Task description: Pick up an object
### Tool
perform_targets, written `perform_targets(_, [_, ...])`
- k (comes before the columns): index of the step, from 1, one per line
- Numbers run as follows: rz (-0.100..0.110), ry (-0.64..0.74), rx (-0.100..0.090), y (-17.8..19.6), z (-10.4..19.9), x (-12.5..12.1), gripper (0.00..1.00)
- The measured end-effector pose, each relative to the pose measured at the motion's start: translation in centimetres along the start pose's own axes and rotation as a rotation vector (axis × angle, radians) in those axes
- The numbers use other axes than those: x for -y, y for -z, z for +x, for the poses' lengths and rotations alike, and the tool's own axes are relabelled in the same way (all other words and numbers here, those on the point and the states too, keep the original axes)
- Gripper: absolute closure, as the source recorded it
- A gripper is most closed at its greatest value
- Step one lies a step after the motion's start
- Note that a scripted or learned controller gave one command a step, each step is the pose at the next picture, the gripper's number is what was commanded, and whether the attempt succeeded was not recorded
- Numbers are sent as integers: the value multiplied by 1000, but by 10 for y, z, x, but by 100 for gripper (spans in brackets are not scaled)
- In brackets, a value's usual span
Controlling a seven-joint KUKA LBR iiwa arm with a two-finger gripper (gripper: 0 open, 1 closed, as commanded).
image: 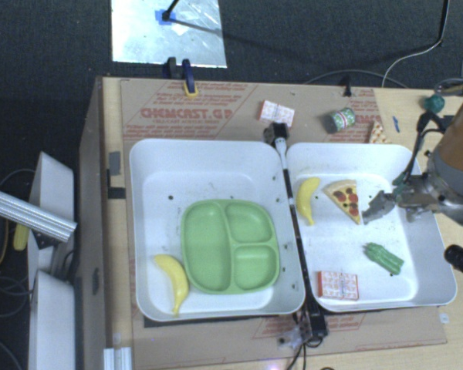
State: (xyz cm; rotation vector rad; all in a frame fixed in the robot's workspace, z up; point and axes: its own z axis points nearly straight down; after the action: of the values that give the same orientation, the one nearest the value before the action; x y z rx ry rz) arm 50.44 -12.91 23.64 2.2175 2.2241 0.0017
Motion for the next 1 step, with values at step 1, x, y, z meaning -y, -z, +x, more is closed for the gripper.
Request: perform_targets(1, [3, -3, 0, -101, -48, 5, 0])
